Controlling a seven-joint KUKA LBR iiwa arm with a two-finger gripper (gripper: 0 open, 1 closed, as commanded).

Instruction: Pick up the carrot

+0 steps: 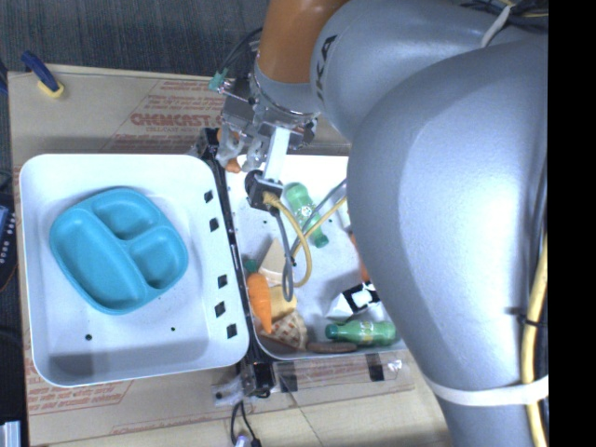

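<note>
The orange carrot (pixel 260 303) lies in the right bin (pixel 328 168), near its front left corner, against the wall between the bins. A tan ridged object (pixel 289 328) lies just beside its front end. My gripper (pixel 244 161) hangs below the orange wrist band at the back left corner of the right bin, well behind the carrot and apart from it. The arm's grey body covers most of the right bin.
A blue divided plate (pixel 118 247) sits in the left bin (pixel 56 361). In the right bin, one green bottle (pixel 303 210) lies near the gripper's cable and another (pixel 360 331) lies at the front. A yellow cable (pixel 300 240) loops over the bin's middle.
</note>
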